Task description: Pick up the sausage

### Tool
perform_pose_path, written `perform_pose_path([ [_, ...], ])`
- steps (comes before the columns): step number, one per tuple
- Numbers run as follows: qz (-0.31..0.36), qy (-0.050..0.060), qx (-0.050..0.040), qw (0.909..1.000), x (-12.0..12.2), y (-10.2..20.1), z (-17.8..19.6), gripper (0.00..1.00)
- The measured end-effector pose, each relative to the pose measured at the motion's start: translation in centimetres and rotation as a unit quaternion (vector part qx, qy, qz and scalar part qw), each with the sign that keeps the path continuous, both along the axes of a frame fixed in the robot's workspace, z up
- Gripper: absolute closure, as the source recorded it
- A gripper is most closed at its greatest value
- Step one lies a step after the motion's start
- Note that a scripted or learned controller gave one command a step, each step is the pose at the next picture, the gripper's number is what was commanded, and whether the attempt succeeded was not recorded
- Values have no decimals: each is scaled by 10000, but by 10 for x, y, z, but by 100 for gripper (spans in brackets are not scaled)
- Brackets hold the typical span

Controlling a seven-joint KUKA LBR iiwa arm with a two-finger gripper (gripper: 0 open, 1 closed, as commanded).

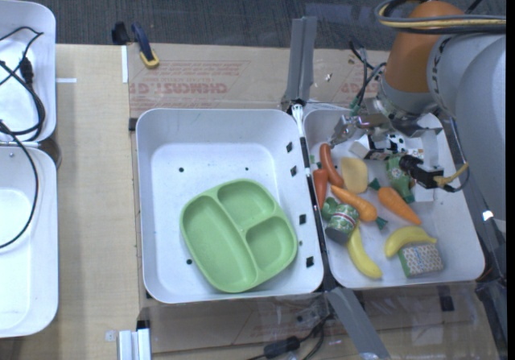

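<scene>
- Here the arm (451, 52) reaches in from the right and hangs over the far part of the right bin (463, 266); the gripper (378, 131) sits low among cables and brackets there, and whether it is wide, narrow or holding anything cannot be told.
- The sausage (327, 163), judged to be the slim reddish piece along the bin's left wall, lies just left of a pale yellow potato-like piece (354, 175) and touches or nearly touches a carrot (354, 201).
- Risk: the sausage is hemmed between the wall and its neighbours, so a descending finger may strike the wall or the divider (299, 68), or close on the carrot instead.
- Risk: a second reddish piece (319, 188) lies just nearer; the two could be confused.
- Hidden: the gripper's tips merge with the clutter, and the sausage's far end is hard to make out.
- The left bin (157, 189) holds a green divided plate (237, 233).
</scene>
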State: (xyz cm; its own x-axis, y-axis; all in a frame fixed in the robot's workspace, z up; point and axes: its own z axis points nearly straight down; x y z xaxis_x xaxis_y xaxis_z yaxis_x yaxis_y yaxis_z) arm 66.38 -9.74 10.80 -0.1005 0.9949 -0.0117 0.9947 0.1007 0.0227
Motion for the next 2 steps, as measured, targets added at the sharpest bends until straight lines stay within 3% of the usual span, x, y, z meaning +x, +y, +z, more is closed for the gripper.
perform_pose_path([
  [1, 234, -56, 18, 9997, -34, -9, 0, 0],
  [2, -299, -54, 16, 9995, -63, -3, -1, 0],
])
